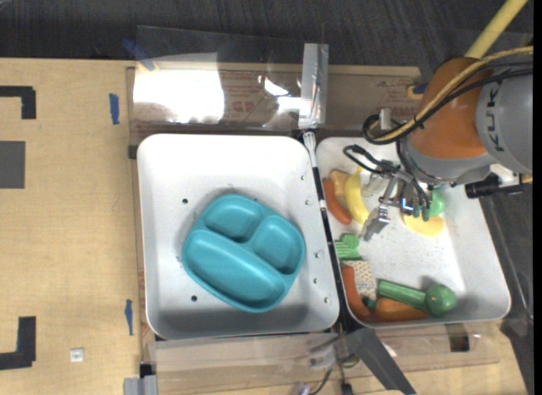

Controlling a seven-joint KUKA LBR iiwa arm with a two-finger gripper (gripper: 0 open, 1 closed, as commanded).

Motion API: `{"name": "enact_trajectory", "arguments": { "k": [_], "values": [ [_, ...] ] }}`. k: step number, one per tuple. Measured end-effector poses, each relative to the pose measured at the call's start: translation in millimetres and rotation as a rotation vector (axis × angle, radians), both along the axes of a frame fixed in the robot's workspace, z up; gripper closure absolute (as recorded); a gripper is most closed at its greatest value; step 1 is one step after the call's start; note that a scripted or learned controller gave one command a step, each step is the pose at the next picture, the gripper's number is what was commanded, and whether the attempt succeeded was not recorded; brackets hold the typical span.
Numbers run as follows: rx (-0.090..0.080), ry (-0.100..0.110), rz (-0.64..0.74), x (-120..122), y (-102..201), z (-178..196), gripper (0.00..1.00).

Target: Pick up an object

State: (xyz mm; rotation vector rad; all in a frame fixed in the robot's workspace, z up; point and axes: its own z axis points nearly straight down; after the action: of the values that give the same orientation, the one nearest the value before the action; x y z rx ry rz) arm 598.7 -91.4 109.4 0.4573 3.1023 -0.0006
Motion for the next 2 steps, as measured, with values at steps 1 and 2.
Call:
{"name": "enact_trajectory", "arguments": {
  "k": [1, 2],
  "values": [
    [-0.002, -0.004, 0.178, -4.3, -3.9, -20.2, 0.0],
    [-0.004, -0.007, 0.5, 22.7, -25.0, -20.7, 0.0]
  ]
}}
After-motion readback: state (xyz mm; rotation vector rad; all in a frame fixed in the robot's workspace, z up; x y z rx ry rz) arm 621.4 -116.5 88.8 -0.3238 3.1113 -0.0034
